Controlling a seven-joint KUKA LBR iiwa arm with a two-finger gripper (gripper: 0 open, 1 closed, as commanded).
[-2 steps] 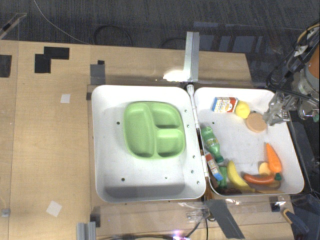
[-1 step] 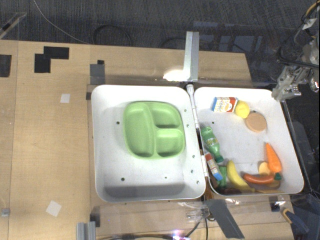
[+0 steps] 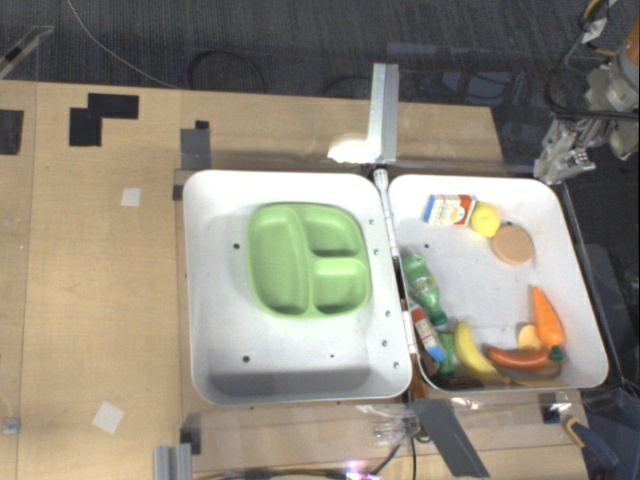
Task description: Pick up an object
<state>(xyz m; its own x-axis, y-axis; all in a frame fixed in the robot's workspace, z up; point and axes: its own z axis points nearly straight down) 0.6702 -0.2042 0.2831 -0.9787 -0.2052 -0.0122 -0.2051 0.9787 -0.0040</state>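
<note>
Fingers [image 3: 562, 163] at two o'clock, off the right bin's [image 3: 570, 230] corner; whether apart or together cannot be told. Carrot [image 3: 546, 316] and banana [image 3: 470, 350] lie in it. Pale wooden surface [image 3: 90, 298]; dark floor [image 3: 250, 18] at twelve.

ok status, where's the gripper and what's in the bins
Gripper above right bin's far right corner, holding nothing seen. Carrot, banana, lemon untouched in right bin. Green tray in left bin.

A pale wooden bench [image 3: 90, 298] carries two shallow white bins side by side, the left bin [image 3: 215, 368] touching the right bin [image 3: 570, 258].
</note>
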